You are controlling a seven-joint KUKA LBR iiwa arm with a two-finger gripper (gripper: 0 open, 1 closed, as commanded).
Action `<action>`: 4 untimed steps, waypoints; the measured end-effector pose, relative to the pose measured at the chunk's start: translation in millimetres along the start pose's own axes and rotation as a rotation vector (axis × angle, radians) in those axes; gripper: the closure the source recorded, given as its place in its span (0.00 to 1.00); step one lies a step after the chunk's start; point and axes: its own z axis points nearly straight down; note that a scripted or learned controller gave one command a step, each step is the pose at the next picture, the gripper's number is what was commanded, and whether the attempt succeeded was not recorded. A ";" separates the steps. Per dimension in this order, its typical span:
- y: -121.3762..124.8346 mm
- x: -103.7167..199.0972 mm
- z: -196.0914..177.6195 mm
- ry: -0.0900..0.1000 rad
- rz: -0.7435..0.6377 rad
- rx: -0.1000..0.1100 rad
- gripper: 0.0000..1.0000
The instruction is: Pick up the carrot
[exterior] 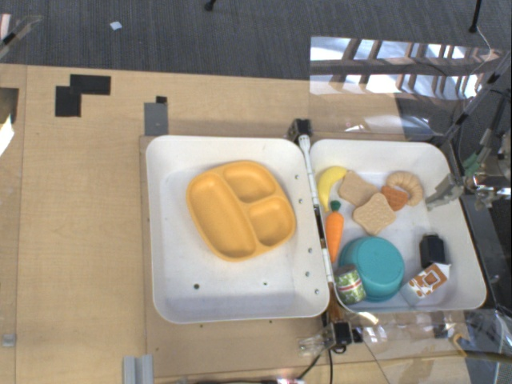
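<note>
Sitting nearest in the right bin (460, 290) are a small green can (350, 286), a teal bowl (374, 268) and a carton (429, 281). Just beyond, the carrot (334, 234) lies along the bin's left wall, touching the bowl's rim, with a banana (330, 182) and bread slices (374, 213) behind it. Further right, the claw (445, 192) hovers at the bin's edge; its opening cannot be made out. A yellow divided plate (240, 210) occupies the left bin (184, 294).

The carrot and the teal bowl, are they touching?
Cannot tell. In the camera view the carrot lies right against the teal bowl rim at its lower end, with no plain gap and no clear contact.
</note>
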 end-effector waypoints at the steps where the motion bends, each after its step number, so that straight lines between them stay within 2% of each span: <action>1: 36.7 71.6 124.7 0.008 0.001 0.013 0.00; 2: 18.5 144.8 91.1 0.007 -0.039 0.003 0.00; 3: 0.8 162.7 92.5 0.005 0.013 0.006 0.00; 4: 10.5 94.5 111.1 -0.001 0.153 0.002 0.00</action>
